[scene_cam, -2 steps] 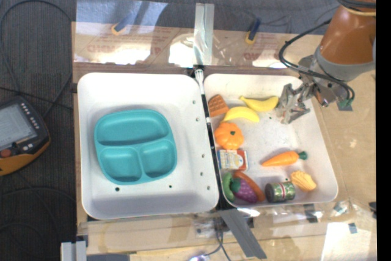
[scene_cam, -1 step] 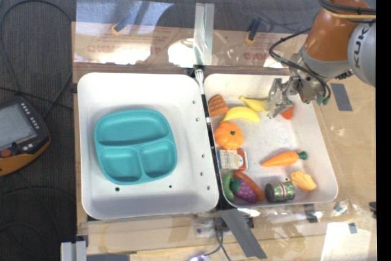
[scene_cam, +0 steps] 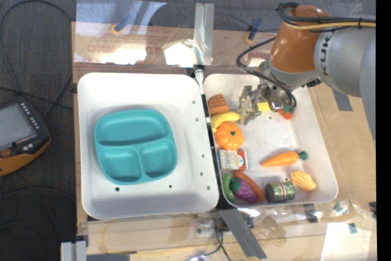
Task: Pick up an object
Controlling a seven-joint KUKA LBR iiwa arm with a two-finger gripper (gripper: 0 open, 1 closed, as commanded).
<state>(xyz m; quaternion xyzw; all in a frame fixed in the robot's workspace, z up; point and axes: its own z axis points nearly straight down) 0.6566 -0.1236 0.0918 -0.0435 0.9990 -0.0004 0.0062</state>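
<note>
- Where the grey arm with its orange band [scene_cam: 297,46] reaches in from the right of the camera view, the metal two-finger gripper [scene_cam: 249,108] hangs over the far part of the right shallow white bin [scene_cam: 317,131]; nothing can be seen between its fingers, and whether they are spread or closed cannot be told.
- Just left of the gripper lie a brown bread-like toy [scene_cam: 218,102] and a yellow toy banana [scene_cam: 225,118], the banana close to the fingertips; contact cannot be judged.
- A small yellow piece [scene_cam: 263,107] and a red-orange piece [scene_cam: 286,113] show under the wrist, partly hidden.
- Against the bin's left wall, below the banana, sits a round orange toy pumpkin [scene_cam: 230,136], and nearer still a small white carton with an orange label [scene_cam: 232,160]; its print is too small to read.
- An orange toy carrot with a green top [scene_cam: 281,159] lies in the middle of the bin, apart from the gripper.
- Along the near wall are a purple bunch of toy grapes [scene_cam: 245,191] beside a green piece [scene_cam: 227,183], a small dark can with a green label [scene_cam: 280,191], unreadable, and a yellow ridged toy [scene_cam: 303,180].
- The left shallow white bin [scene_cam: 91,192] holds a teal plastic tray with three compartments [scene_cam: 135,145].
- On the floor at the left lies a handheld pendant with a grey screen [scene_cam: 18,129]; black letters on the arm's grey casing are cut off and illegible.
</note>
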